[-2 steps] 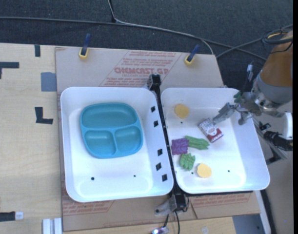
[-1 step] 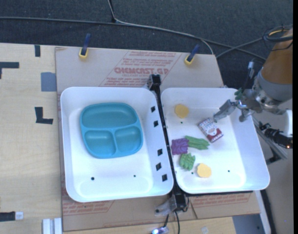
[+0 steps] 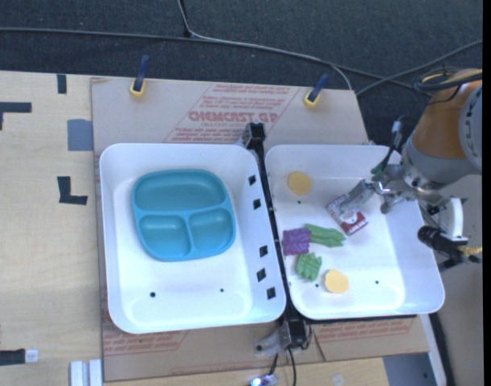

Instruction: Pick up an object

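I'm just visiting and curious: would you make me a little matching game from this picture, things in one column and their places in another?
Things:
1. blue divided tray
2. purple toy
3. yellow disc
4. yellow clamps

Places:
A. near the front of the right bin
B. on the cardboard's far edge
C. in the left bin
D. right bin, close to the divider

Pairs: 1-C, 2-D, 3-A, 4-B

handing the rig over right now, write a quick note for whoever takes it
Gripper: down in the right bin, at a small red and silver object; grasp not confirmed.
Also in the right bin: yellow disc, purple piece, two green pieces, second yellow disc.
Left bin: teal divided plate.
Done: reach into the bin.
Left: confirm a grip and lift one object.
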`<state>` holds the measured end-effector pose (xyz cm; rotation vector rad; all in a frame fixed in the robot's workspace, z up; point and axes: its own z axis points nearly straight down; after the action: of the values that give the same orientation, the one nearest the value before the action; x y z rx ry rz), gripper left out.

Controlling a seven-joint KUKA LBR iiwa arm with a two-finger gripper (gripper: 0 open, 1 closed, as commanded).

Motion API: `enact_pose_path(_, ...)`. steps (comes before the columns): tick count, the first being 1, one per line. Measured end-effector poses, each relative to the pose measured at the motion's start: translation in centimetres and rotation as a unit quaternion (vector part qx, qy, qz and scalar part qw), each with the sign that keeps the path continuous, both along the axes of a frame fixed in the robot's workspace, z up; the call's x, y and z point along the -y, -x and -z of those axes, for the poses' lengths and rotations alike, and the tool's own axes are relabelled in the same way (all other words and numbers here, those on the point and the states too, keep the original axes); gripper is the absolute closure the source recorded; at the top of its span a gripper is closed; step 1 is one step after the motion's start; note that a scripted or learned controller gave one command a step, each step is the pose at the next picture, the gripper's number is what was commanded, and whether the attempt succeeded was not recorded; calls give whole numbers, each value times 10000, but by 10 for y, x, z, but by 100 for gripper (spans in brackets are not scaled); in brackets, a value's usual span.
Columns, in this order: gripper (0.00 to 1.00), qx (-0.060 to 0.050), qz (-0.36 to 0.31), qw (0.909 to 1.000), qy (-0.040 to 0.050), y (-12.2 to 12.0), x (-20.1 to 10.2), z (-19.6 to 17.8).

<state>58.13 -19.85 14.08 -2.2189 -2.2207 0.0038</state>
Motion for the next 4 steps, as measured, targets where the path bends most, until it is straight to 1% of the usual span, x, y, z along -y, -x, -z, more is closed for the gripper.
enact_pose_path(1,0,6,-4,10000,7,0,-1,53)
enact_pose_path(2,100,16,-9,10000,6,0,-1,40)
enact_pose_path(3,100,38,-5,10000,5,5,-3,-21)
enact_pose_path(4,100,39,-11,10000,5,-3,-11,-69)
